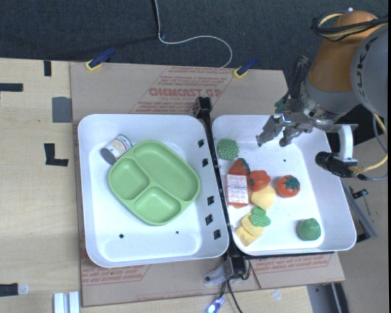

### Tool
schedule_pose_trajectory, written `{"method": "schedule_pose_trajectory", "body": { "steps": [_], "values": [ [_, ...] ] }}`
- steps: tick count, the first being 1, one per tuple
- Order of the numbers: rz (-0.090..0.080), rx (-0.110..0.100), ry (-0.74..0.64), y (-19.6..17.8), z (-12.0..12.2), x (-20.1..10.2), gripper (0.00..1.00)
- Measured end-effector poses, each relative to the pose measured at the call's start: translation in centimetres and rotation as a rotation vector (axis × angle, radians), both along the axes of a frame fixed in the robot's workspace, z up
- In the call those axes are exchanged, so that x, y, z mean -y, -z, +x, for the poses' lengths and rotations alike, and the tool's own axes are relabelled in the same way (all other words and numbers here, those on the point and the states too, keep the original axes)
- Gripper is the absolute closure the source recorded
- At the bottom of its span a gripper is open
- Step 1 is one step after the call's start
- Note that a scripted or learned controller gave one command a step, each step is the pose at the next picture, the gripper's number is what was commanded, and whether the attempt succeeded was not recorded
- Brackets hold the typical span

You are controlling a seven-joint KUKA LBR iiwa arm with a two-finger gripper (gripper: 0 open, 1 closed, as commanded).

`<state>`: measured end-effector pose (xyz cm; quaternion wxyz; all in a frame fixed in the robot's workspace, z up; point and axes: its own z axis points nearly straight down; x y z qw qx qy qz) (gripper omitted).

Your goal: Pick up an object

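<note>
Tomato (287, 185) below open pincer (276, 136)

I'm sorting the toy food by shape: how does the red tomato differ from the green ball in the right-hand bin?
The tomato is red with a small green top; the green ball is green all over. The tomato sits mid-bin, just right of the food cluster; the green ball lies alone nearer the bin's front right corner. Both are roundish, similar in size, and rest apart from the gripper, which is above the bin's far side.
</note>
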<state>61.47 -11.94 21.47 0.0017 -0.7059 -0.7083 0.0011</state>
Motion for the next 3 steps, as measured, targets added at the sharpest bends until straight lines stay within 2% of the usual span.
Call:
{"method": "schedule_pose_trajectory", "body": {
  "steps": [1, 2, 3],
  "values": [
    [0.001, 0.0, -0.002, -1.0, -2.7, -5.2, 1.0],
    [-0.001, 0.0, 0.001, 0.1, -5.6, -9.6, 1.0],
    [0.0, 0.0, -0.002, -1.2, -8.3, -13.9, 1.0]
  ]
}}
